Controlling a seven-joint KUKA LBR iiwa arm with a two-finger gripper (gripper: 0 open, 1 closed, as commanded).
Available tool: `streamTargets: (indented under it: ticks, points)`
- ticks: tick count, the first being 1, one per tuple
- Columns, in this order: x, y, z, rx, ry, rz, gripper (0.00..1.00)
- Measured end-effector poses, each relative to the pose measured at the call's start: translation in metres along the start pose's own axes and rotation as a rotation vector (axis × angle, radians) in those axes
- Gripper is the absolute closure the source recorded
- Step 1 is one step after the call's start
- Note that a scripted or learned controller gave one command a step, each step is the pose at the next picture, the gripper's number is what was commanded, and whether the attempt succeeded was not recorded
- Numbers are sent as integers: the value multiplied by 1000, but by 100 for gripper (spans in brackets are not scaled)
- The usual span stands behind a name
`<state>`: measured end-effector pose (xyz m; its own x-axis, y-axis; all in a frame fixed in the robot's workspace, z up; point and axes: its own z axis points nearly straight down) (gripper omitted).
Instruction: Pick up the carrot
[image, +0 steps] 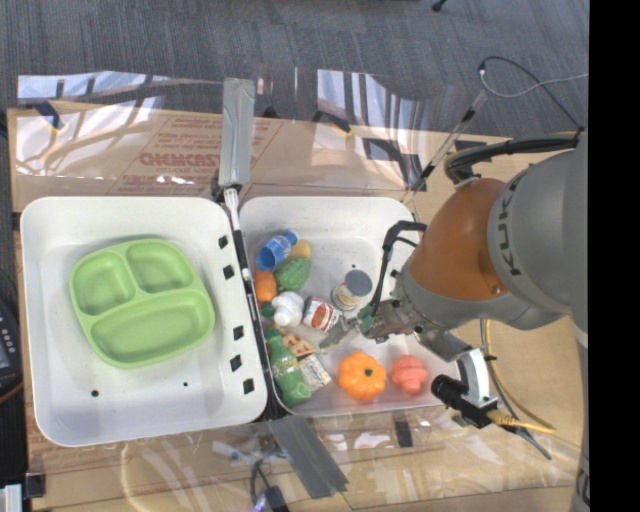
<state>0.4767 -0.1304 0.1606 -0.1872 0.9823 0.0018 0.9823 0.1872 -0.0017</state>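
The carrot (264, 288) looks like a small orange piece against the left wall of the right bin (330, 212), just below a green item (293, 274). It is partly hidden among other toy foods. My gripper (368, 323) hangs low over the middle of the right bin, beside a grey-topped can (352, 289) and above an orange pumpkin (361, 375). It is roughly a hand's width to the right of the carrot. Nothing shows held in the gripper.
The right bin also holds a blue cup (276, 250), a white-and-red bottle (318, 315), a pink-red fruit (409, 373) and green packets (290, 380). A green divided plate (140, 300) lies in the left bin (50, 230). The arm's orange band (450, 260) overhangs the right bin's right side.
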Motion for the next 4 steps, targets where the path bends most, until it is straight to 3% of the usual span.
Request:
streamTargets:
  ticks: [1, 2, 3, 4]
  points:
    - [-25, -4, 68, -4, -3, 97, 0]
    - [-43, -8, 12, 0, 0, -13, 0]
    - [-48, 32, 69, -1, -2, -110, 0]
    - [-31, 20, 69, 2, 0, -193, 0]
